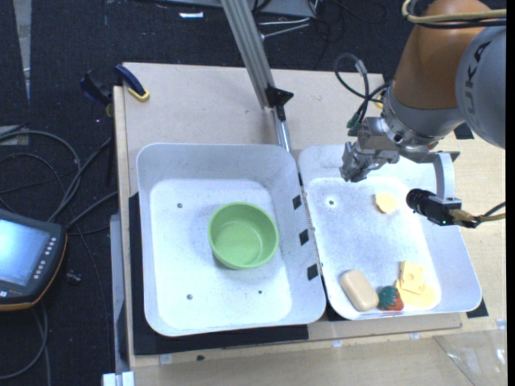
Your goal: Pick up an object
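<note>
Nearest the camera, along the near edge of the right bin [451, 252], three objects lie close together: a tan oblong piece [359, 289], a small red and green item [390, 298] just right of it, and a yellow wedge [417, 284] touching or nearly touching that item on its right. Farther back in the same bin, a small yellow piece [386, 204] lies alone on the bin floor. The left bin [161, 223] holds a green bowl [243, 235], upright, near its middle.

The gripper [355, 168] hangs over the far left corner of the right bin, pointing down. Whether it is spread or closed cannot be told from this slant, and nothing is seen in its grasp.

The relation that matters is this: the small yellow piece lies just to the right of the gripper and slightly nearer the camera, well closer than the cluster at the near edge. It seems the likeliest target, calling for a short shift right and toward the camera, then a descent. The tan oblong piece has its long axis running from far left to near right, so a grasp there would likely need the fingers set across that line.
</note>
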`<state>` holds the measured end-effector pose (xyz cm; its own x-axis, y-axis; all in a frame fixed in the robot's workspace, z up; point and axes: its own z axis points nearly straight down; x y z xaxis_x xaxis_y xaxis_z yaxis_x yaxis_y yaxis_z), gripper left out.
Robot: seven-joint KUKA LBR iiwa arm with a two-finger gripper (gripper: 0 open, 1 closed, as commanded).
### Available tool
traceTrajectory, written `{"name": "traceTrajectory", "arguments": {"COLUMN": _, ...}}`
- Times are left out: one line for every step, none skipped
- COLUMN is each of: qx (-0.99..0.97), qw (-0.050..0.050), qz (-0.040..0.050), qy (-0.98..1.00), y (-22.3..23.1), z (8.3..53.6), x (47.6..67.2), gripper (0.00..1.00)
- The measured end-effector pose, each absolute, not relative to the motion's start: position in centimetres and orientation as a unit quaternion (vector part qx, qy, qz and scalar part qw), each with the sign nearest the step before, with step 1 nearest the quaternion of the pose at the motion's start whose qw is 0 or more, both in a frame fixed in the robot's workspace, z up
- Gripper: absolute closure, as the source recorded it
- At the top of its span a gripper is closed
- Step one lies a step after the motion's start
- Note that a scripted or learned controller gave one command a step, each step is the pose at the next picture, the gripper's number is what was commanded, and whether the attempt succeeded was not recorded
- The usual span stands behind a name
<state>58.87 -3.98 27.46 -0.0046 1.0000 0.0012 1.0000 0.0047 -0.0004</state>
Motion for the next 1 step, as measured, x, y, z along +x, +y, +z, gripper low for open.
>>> {"name": "traceTrajectory", "arguments": {"qx": -0.706, "qw": 0.000, "qz": -0.0002, "qy": -0.708, "y": 0.73, "z": 27.28, "x": 60.17, "gripper": 1.00}}
